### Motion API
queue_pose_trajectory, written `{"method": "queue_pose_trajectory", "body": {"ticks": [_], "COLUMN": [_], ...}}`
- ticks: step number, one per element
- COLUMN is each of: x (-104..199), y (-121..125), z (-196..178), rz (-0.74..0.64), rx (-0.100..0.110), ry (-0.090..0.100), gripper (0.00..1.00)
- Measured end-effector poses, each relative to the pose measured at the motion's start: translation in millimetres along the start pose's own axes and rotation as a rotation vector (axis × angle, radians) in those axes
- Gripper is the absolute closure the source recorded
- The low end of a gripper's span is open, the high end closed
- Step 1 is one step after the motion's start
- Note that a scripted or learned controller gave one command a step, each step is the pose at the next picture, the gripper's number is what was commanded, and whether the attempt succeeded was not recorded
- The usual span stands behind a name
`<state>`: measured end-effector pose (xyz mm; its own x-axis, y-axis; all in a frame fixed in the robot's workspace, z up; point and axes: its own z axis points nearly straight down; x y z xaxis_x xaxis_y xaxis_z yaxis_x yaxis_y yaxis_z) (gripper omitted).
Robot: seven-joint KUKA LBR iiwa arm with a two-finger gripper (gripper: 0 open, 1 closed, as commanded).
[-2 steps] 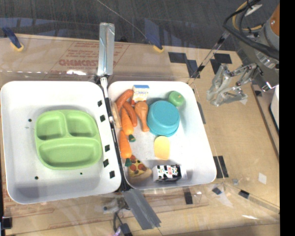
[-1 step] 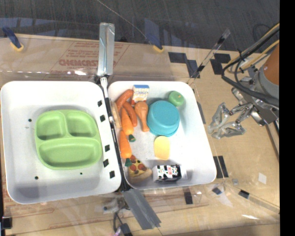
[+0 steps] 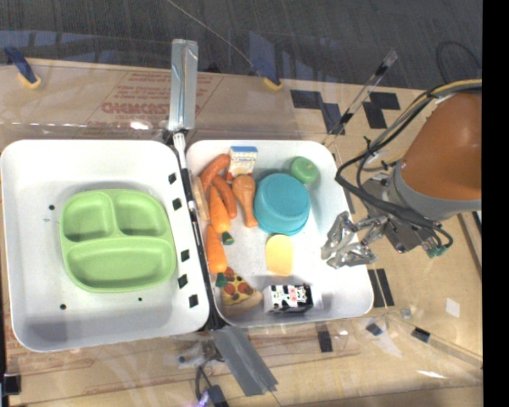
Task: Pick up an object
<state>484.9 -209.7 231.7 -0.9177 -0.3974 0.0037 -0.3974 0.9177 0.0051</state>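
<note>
Gripper sits at the right edge of the right bin, right of centre in the frame, the arm's orange band above and to its right. The metal fingers are a tangle at this angle; whether they are parted or closed cannot be told, and nothing is seen between them. Nearest objects, to its left and apart from it: yellow lemon-shaped piece, teal bowl. Further left lie carrots along the bin's left side, a green apple at top, a pizza slice and a black-and-white carton at bottom. Left bin carries a green divided plate.
</note>
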Motion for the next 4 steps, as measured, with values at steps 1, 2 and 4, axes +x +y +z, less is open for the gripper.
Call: {"method": "queue_pose_trajectory", "body": {"ticks": [1, 2, 4], "x": [-3, 3, 7], "y": [-1, 6, 2], "z": [-63, -25, 12], "rz": [-0.462, -0.281, -0.427], "rx": [0.011, 0.006, 0.004], "ry": [-0.006, -0.004, -0.002], "gripper": [1.0, 1.0, 1.0]}}
